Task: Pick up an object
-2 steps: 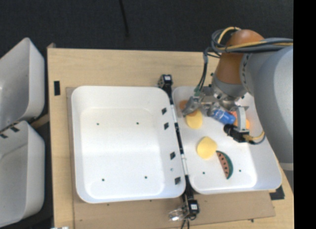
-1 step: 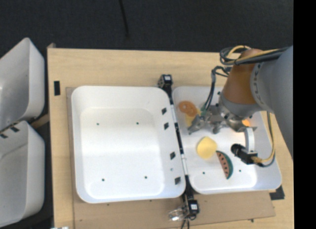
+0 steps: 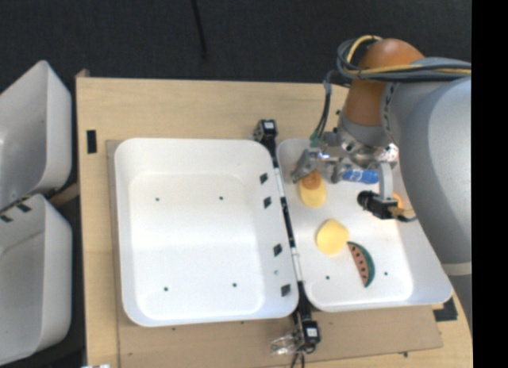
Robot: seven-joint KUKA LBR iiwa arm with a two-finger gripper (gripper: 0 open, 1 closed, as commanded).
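My gripper hangs low over the back left part of the right bin. Right below it sits a small yellow object with an orange top; it touches or nearly touches the gripper, and I cannot see whether it is gripped. A round yellow lemon-like fruit lies in the middle of the same bin. A watermelon slice lies just to the right of it, toward the front.
The left bin stands beside the right one, and a black-clipped divider runs between them. An orange object peeks out at the right bin's right side, partly hidden by the arm.
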